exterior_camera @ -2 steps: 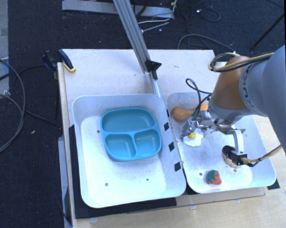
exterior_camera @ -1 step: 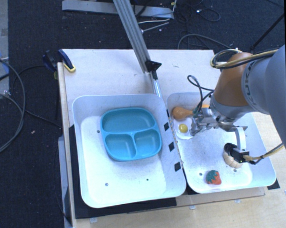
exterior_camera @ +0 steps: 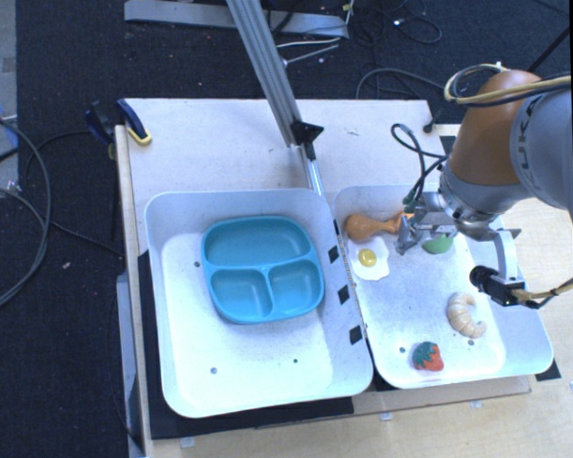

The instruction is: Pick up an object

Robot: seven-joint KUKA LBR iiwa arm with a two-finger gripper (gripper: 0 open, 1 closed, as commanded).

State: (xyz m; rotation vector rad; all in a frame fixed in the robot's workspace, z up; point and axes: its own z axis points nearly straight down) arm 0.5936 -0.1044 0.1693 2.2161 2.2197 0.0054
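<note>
Claw (exterior_camera: 416,230) is down in the right bin (exterior_camera: 516,356), at its far edge, right at the thin end of the drumstick (exterior_camera: 366,226). Can't tell from this angle if it's open or closed; wrist blocks the view. Nothing visibly gripped, nothing lifted. My read: pick not done, we're at the approach/grasp stage, with closing, lifting and clearing the bin all left.

Likely target is the drumstick, lying flat along the far edge of the right bin, fat end toward the divider between bins. A green piece (exterior_camera: 438,244) sits just beside the claw on the arm's side, partly hidden, so it could be the target instead. Can't say which.

Other candidates in the right bin, all resting on the floor:
- fried egg (exterior_camera: 368,261), just near-side of the drumstick, close to the divider
- croissant (exterior_camera: 466,315), mid-bin toward the right edge
- strawberry (exterior_camera: 427,356), near the front edge

Left bin (exterior_camera: 179,368) holds a blue tray (exterior_camera: 263,268) with three compartments, nothing in them.

Surface: pale counter (exterior_camera: 218,141) with both white bins side by side, touching along the middle. Blue-yellow clamp (exterior_camera: 133,124) at the counter's far left corner. Slanted aluminium rail (exterior_camera: 267,64) comes down to the far edge between the bins. Cable (exterior_camera: 410,149) loops off the arm over the counter's far right. Room: dark carpet floor (exterior_camera: 65,325), cables on it left and back.
</note>
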